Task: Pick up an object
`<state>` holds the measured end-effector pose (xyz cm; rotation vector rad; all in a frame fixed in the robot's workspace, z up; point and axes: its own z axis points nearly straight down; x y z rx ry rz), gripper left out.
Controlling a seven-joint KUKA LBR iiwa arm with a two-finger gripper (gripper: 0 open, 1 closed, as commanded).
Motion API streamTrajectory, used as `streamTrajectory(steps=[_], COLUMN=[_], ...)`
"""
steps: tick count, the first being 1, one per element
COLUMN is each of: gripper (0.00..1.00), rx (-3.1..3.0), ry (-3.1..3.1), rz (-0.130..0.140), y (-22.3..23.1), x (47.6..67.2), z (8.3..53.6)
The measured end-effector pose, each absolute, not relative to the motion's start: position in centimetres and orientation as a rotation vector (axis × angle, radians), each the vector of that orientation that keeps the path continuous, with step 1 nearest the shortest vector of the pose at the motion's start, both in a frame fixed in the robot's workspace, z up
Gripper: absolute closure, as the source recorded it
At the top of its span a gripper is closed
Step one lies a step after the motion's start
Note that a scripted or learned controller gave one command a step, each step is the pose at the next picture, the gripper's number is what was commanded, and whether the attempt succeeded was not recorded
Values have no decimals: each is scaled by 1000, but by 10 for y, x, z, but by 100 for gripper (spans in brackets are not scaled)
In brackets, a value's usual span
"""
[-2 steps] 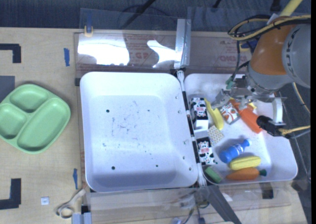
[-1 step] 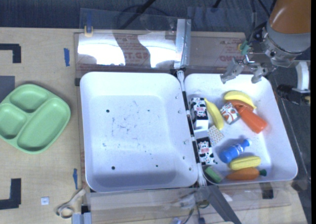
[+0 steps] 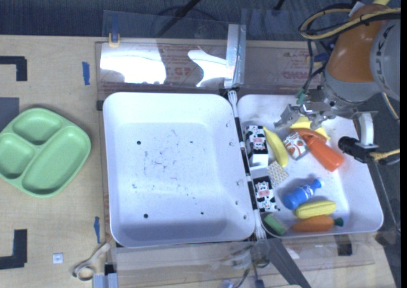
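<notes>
Though near hand [image 3: 304,112], banana [image 3: 276,146] apart

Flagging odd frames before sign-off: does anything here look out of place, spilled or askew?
Nothing looks spilled or damaged. The toys, including a yellow banana and blue bottle, lie jumbled in the right white bin. A green divided plate sits apart on the bench.

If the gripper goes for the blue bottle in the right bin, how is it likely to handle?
The blue bottle lies on its side and looks rounded, so it may roll if nudged. Its surface looks smooth, probably slippery between fingers. A yellow banana lies against it and could shift with it. The gripper sits farther back in the right bin.
</notes>
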<state>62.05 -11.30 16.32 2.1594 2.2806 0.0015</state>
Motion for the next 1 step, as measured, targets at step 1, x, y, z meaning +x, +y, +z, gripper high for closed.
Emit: streamTrajectory(steps=[1], gripper=[0], rx=[2055], ry=[2356], rz=[17], y=[-122], x=[637], z=[103])
